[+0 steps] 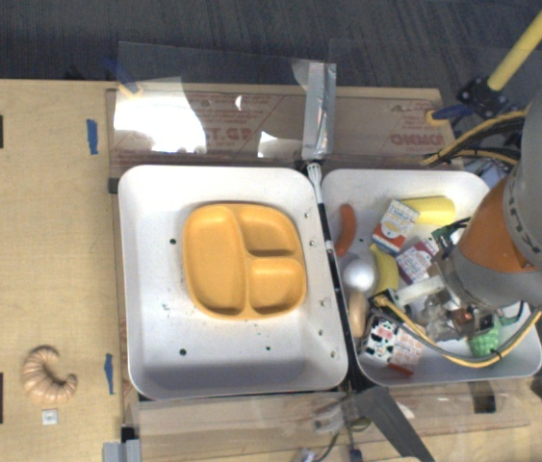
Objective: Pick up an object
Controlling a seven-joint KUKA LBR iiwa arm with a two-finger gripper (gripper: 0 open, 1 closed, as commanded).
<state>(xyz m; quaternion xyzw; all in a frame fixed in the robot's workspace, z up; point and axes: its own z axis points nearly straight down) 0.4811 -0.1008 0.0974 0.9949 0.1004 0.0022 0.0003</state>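
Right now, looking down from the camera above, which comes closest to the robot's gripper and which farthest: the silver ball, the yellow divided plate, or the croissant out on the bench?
1. Silver ball: right bin, just left of the gripper.
2. Yellow divided plate: middle of the left bin.
3. Croissant: on the bench, far left, outside both bins.

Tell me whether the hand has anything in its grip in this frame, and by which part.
It cannot be told: the hand sits low among the clutter in the right bin, with nothing visibly gripped.
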